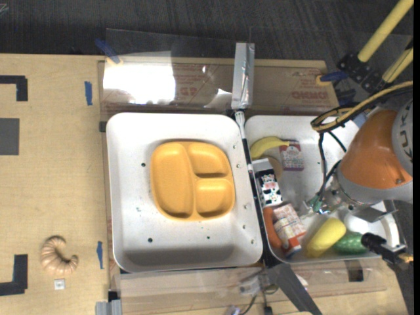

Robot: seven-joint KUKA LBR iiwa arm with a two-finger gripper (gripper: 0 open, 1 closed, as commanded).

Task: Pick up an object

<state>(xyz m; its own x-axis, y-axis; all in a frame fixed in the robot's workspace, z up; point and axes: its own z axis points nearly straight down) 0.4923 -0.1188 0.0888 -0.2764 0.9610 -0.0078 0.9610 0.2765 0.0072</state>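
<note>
Clutter filled the right bin (308, 131): a yellow lemon (326, 235) lay beside a green piece (350, 243), below the arm (377, 156). The gripper (326, 205) hovered just above the lemon (its opening I couldn't tell). A straight descent, centred on the lemon, looked best.

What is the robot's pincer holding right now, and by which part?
That cannot be told. The arm hangs over the right bin, above the lemon and green item, hiding any hold.
</note>
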